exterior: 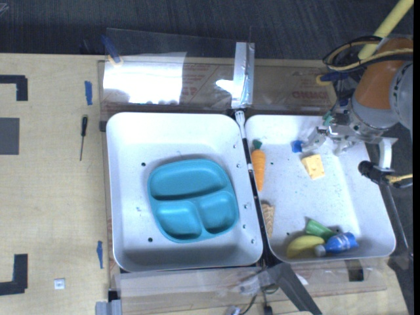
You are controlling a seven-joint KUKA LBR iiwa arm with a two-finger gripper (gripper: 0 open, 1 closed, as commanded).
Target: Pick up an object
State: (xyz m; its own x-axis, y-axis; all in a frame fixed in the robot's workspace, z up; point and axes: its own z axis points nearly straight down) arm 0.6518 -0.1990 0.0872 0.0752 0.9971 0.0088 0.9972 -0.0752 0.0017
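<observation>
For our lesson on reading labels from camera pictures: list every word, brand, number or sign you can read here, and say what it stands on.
No text can be read with certainty.
Reddish printing on the brown board behind the bins: blurred, unreadable.
Faint reddish printing under the clear sheet: washed out by glare, unreadable.
Small white tag on the bench: too small to read.
Blue bottle in the right bin: no label legible.

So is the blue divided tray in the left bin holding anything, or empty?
Empty. The blue tray lies flat in the left bin, and all three compartments show bare blue bottoms.
</observation>
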